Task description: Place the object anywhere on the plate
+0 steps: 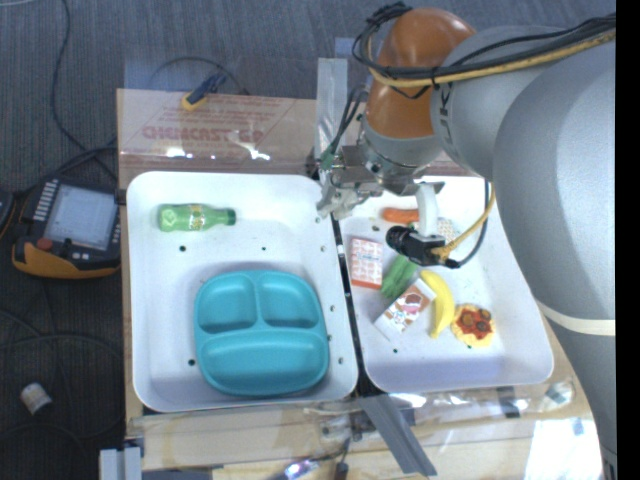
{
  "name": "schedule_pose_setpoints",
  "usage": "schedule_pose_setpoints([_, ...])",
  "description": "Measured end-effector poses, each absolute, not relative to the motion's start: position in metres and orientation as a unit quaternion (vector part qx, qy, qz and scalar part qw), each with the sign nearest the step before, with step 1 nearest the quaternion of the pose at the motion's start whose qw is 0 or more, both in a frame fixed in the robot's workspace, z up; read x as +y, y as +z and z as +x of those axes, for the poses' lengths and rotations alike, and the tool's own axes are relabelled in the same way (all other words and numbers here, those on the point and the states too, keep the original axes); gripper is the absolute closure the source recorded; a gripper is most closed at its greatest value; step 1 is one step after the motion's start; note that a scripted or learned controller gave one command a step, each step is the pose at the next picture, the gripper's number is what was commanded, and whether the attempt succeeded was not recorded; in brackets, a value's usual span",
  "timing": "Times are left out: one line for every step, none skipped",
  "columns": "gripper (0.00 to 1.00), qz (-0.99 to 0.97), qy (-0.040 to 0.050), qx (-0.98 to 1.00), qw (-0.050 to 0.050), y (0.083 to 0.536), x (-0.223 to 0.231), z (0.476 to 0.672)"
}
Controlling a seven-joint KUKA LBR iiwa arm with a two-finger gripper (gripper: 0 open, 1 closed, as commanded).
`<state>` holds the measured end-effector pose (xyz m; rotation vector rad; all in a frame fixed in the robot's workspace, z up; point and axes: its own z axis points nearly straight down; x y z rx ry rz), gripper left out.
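Note:
The teal divided plate point(262, 330) lies in the front half of the left bin point(150, 298) with nothing on it. A green bottle point(195, 217) lies on its side at the back of that bin. My gripper point(343, 192) hangs under the orange-banded wrist, over the ridge between the two bins, near their back edge. The wrist hides most of it. Nothing shows held in it. It is well behind and to the right of the plate.
The right bin point(520, 353) holds an orange carrot point(400, 214), a red and white packet point(366, 262), a green piece point(398, 273), a banana point(438, 303), a pizza slice point(473, 324) and a small white carton point(402, 311). The arm's grey bulk covers the right side.

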<state>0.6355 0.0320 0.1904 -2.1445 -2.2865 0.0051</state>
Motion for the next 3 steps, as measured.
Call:
schedule_pose_setpoints([1.0, -0.685, 0.0013, -0.728, 0.0, 0.37, 0.068, 0.587])
schedule_pose_setpoints([1.0, -0.737, 0.0021, -0.676, 0.002, 0.291, 0.064, 0.524])
schedule_pose_setpoints([1.0, -0.754, 0.002, -0.657, 0.001, 0.321, 0.059, 0.486])
